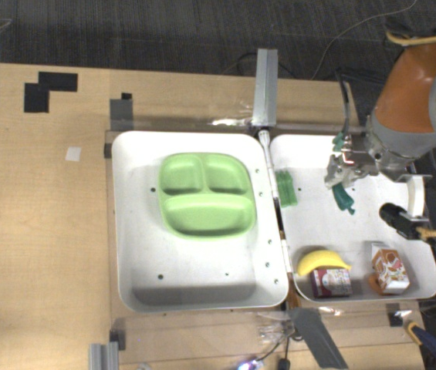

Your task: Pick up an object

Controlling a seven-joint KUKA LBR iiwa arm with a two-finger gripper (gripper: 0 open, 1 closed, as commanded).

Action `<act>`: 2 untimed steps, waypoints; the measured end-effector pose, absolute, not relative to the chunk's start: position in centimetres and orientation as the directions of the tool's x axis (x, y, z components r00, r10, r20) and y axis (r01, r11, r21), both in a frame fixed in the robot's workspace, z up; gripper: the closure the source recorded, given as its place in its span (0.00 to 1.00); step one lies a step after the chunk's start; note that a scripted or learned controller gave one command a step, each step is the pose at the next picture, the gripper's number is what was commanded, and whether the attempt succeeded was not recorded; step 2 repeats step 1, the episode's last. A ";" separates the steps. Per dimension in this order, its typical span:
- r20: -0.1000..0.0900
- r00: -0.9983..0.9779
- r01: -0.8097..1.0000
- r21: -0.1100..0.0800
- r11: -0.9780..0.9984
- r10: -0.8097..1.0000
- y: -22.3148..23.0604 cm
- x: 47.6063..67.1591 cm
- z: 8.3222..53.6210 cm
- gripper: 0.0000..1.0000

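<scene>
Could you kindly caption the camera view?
Gripper over the right bin, above banana and cartons; green divided plate in the left bin.

Arm (426,91) cut off at the 3 o'clock edge; gripper (344,177) too small and cluttered to tell its finger state; maroon can (331,282) partly hidden at 12 o'clock behind banana (322,261), label too small to read
</scene>
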State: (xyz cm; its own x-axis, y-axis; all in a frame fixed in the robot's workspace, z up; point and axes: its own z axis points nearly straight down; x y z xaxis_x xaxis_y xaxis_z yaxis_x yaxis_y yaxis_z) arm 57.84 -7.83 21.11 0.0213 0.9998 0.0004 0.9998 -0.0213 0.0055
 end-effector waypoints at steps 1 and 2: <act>0.000 0.005 1.000 0.006 -0.005 1.000 -4.1 56.3 27.4 1.00; 0.000 0.005 1.000 0.006 -0.005 1.000 -4.1 56.3 27.4 1.00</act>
